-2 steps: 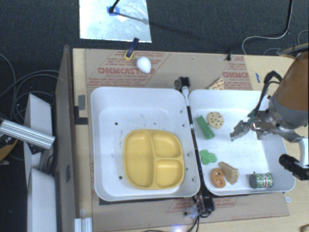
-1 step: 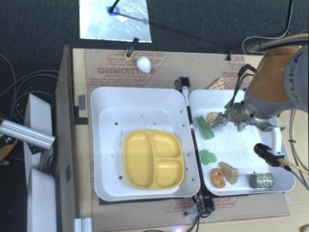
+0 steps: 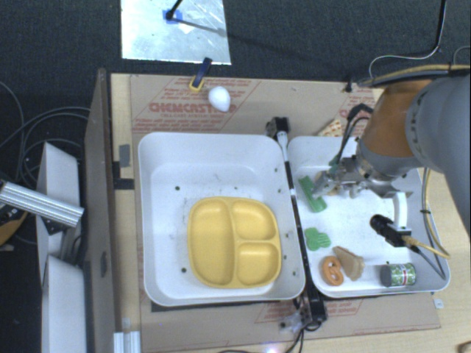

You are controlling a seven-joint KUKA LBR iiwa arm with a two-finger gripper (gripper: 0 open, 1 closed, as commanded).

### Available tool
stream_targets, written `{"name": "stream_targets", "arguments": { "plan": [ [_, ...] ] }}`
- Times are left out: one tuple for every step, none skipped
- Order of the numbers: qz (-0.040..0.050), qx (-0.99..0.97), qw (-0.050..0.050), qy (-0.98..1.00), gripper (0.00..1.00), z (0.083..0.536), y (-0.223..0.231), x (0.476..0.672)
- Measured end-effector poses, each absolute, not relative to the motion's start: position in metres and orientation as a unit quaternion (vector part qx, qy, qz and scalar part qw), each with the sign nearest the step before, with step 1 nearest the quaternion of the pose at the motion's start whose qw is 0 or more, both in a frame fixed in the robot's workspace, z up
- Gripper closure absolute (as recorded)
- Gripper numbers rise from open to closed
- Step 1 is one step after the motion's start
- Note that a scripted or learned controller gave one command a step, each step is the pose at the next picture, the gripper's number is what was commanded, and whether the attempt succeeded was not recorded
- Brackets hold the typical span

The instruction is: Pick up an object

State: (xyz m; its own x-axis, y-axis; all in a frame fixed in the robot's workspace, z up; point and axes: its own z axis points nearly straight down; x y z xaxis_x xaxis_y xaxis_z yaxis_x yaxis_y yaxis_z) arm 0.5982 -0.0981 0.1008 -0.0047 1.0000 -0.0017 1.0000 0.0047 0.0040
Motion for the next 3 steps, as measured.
{"name": "stream_targets", "arguments": {
  "plan": [
    [0.0017, 0.705, 0.001, 0.709, 0.0, 0.086, -0.084, 0.618],
    [0.0041, 0.705, 0.002, 0.709, 1.0, 0.098, -0.084, 0.619],
    [0.0038, 0.703, 0.002, 0.711, 1.0, 0.195, -0.004, 0.596]
  ]
}}
